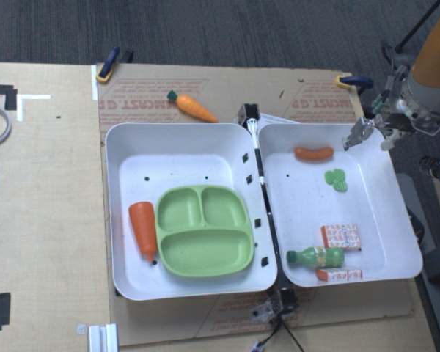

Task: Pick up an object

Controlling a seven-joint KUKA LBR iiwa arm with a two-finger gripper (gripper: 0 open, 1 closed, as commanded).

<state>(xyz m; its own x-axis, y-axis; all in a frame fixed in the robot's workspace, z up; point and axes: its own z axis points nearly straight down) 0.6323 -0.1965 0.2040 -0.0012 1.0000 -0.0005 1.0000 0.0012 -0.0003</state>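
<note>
Green bottle (pixel 317 256) and two red-and-white packets (pixel 341 237) lie at the near edge of the right bin (pixel 396 189), well below the gripper.

Closest pick is the sausage (pixel 313 152), lying flat on the bin floor just left of the gripper (pixel 372 132) and a little lower; the green pieces (pixel 337 180) sit below-left of the jaws, and the bottle and packets far below them. The jaws look spread apart with nothing between them, hovering over the bin's far right corner. To do this well, I judge the arm should slide left until the sausage lies between the fingers, turn them across its short width, then descend straight. Farther left, in the other bin (pixel 125 218), sit a green divided plate (pixel 204 229) and an orange cup (pixel 143 229); a carrot (pixel 192 106) lies on the cardboard beyond.
</note>
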